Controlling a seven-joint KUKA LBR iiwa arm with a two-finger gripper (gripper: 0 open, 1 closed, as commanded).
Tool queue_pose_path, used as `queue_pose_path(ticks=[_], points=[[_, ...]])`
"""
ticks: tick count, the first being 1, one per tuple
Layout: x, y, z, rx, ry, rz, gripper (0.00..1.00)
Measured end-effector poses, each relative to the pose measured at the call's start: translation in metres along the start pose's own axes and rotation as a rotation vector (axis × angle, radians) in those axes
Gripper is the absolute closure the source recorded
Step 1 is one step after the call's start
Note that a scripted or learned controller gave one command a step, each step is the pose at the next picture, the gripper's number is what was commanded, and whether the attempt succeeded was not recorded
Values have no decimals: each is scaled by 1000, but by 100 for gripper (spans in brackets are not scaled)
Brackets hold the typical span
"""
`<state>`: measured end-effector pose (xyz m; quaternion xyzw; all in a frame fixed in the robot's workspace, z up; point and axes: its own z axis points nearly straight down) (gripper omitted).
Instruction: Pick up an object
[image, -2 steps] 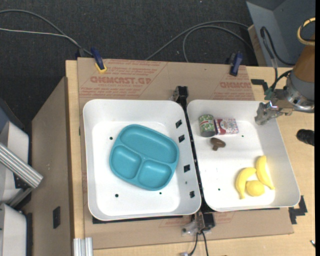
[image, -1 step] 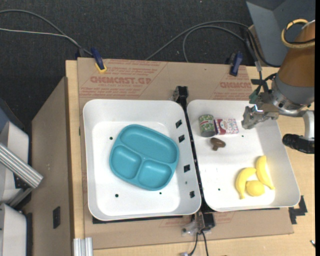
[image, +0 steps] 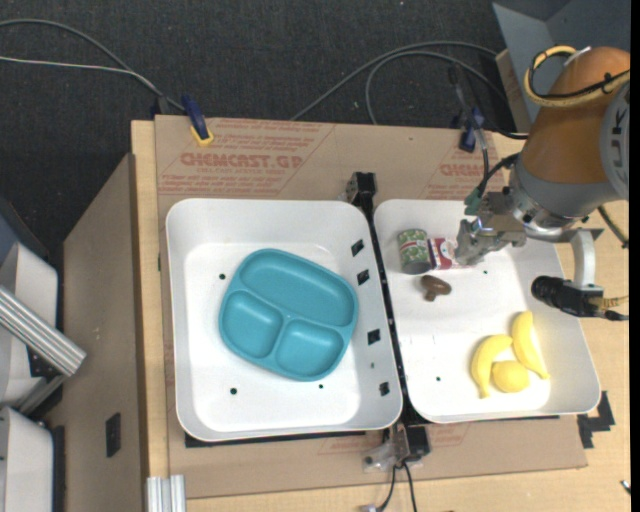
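In the right bin (image: 560, 395) a green-labelled can (image: 412, 250) lies near the far left corner, with a small red-and-white thing (image: 441, 254) just to its right. A small brown lump (image: 434, 288) sits a little nearer, below them. Yellow bananas (image: 508, 357) lie toward the near right corner. My gripper (image: 470, 246) hangs low at the back of the right bin, right beside the red-and-white thing. Nothing shows between its fingers.
The left bin (image: 200, 400) holds a teal divided plate (image: 288, 313). A black divider with clips (image: 376, 290) runs between the two bins. Cables and blue clamps (image: 197, 122) lie along the cardboard at the back.
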<state>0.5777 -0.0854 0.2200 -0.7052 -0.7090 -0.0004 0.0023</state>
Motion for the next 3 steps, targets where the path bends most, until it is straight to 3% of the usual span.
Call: queue_pose_path(ticks=[1, 3], points=[[51, 2, 1, -1, 0, -1, 100], [144, -16, -12, -2, -1, -2, 100]])
